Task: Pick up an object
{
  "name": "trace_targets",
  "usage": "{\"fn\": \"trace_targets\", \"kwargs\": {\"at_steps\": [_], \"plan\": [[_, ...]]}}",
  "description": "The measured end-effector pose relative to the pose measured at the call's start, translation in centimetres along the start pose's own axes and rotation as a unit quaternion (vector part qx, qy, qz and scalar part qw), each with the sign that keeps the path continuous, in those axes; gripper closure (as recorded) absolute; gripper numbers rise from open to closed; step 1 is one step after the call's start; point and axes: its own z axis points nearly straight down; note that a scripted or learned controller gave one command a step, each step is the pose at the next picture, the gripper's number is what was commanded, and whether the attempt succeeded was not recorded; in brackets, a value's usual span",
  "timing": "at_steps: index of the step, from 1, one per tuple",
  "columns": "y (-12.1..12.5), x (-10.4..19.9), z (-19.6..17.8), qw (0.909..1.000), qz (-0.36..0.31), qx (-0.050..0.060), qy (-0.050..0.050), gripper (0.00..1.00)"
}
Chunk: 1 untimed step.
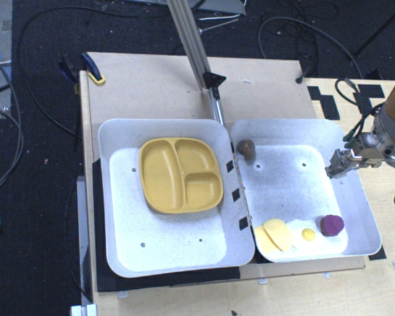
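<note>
Over the right bin's (pixel 355 196) far edge your hand (pixel 336 168) hovers with nothing visibly in it, its grip unreadable, poised to descend toward the purple ball (pixel 332 225).

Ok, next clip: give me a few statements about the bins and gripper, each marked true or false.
1. The yellow divided plate lies in the left bin. True.
2. The purple ball sits in the left bin. False: it sits in the right bin, near its front right corner.
3. The gripper hangs at the right bin's right rim. True.
4. The gripper holds the brown ball. False: that ball lies at the bin's back left corner, far from the gripper.
5. The small yellow ball lies between the pale yellow piece and the purple ball. True.
</note>
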Motion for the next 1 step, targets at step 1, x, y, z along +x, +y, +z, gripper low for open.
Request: {"fn": "trace_targets", "kwargs": {"at_steps": [1], "plan": [[1.69,5.43,1.58,1.0000,-0.003,0.003,0.002,1.00]]}}
